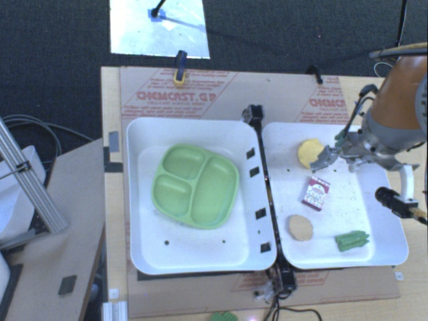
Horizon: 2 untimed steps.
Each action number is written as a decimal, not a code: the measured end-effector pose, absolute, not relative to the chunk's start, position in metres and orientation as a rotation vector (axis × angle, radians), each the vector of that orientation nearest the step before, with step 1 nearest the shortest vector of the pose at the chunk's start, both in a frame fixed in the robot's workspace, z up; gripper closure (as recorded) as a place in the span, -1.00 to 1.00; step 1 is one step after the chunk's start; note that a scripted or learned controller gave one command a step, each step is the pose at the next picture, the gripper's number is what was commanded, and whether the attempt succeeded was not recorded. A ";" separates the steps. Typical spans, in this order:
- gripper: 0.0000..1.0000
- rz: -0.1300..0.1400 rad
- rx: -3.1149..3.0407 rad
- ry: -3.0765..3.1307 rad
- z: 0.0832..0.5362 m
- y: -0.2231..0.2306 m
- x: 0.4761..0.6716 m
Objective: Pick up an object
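The right bin [384, 246] holds a yellow rounded object [309, 152] at its back. A small red and white box [315, 193] lies in the middle, with a tan round piece [300, 228] and a green object [352, 240] near the front. My gripper [339, 162] hangs over the back part of this bin, just right of the yellow object and above the box. It looks open, with nothing between its fingers. The grey arm with its orange band [401, 99] comes in from the right.
The left bin [144, 246] holds a light green divided plate [196, 186]. A black divider with clips [259, 179] runs between the bins. A black part of the arm [394, 202] overhangs the right bin's right rim.
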<state>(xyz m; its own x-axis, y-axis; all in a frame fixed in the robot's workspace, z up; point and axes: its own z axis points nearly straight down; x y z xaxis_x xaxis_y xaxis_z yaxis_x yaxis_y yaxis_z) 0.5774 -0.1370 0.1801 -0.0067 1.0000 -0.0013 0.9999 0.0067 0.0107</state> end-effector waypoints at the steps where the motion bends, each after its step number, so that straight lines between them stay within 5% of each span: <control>1: -1.00 0.004 2.213 2.224 0.163 -0.141 0.608; 2: -1.00 0.002 2.213 2.225 0.081 -0.153 0.647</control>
